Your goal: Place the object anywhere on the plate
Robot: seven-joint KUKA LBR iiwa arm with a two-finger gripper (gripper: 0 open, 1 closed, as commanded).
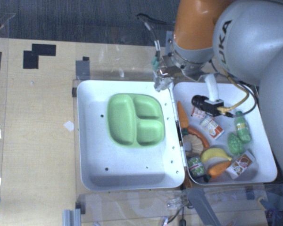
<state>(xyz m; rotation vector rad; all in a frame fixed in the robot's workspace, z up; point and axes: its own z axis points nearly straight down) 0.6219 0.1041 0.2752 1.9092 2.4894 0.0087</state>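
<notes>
The grey arm with its orange band is taking up the upper right of the camera view, reaching in over the far edge of the two bins. It is sitting there, I judge, because the toys to be picked are all lying in the right bin while the goal is waiting in the left one.

The counter is carrying both bins side by side, their inner walls touching. The left bin is holding only the green plate, a divided tray lying flat near the middle, so that any drop from above should be landing on it.

In the right bin a carrot, a banana, a green bottle and small cartons are lying heaped together, none of them on the plate.

The claw is hanging over the far rim where the bins meet; whether it is spread or closed, I cannot tell, and nothing is showing in its grasp.
</notes>
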